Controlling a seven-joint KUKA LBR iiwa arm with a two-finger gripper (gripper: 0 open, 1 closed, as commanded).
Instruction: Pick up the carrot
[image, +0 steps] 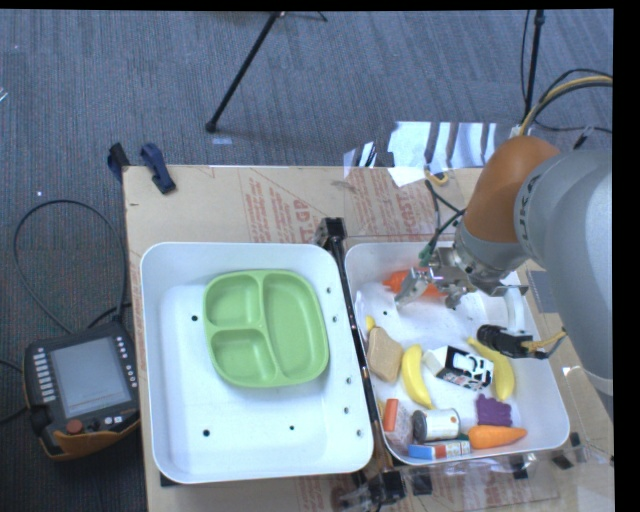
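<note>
Carrot (497, 437) at bin's near corner, well apart from hand (432, 285)

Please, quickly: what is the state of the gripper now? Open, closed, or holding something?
Two-finger gripper: over the right white bin, at an orange carrot-like piece; open or shut cannot be told, and no hold is visible.

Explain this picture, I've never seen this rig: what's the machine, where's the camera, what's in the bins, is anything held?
One camera looks down at a slant on a bench with two white bins. The grey arm with the orange band is a robot reaching in from the right. Its gripper sits low in the right bin, by an orange item whose identity I cannot tell; a grasp is unclear. That bin also holds a carrot, two bananas, a can. The left bin holds a green divided plate.
</note>
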